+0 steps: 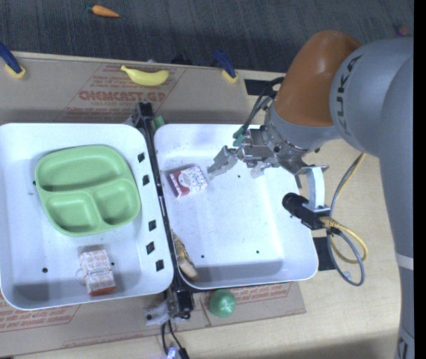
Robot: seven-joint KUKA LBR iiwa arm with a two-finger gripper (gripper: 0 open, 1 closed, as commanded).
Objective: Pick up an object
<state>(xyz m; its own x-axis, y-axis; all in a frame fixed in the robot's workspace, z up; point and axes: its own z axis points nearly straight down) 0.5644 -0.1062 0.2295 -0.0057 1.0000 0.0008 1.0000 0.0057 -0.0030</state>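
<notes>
One red-and-white packet (187, 180) lies just left of the claw (220, 163); I cannot tell its opening.

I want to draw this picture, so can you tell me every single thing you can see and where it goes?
White bins: two, side by side on the bench.
Tray: one, green, left bin.
Packet: one, orange-white, left bin, near the front.
Packet: one, red-white, right bin, beside the gripper.
Banana: one, yellow, behind the bins.
Ball: one, green, in front of the right bin.
Carrot-like thing: one, orange, on the floor.
Clamps: two, blue, on the cardboard's back edge.
Gripper: one, over the right bin.
Arm: one, grey with orange band.
</notes>
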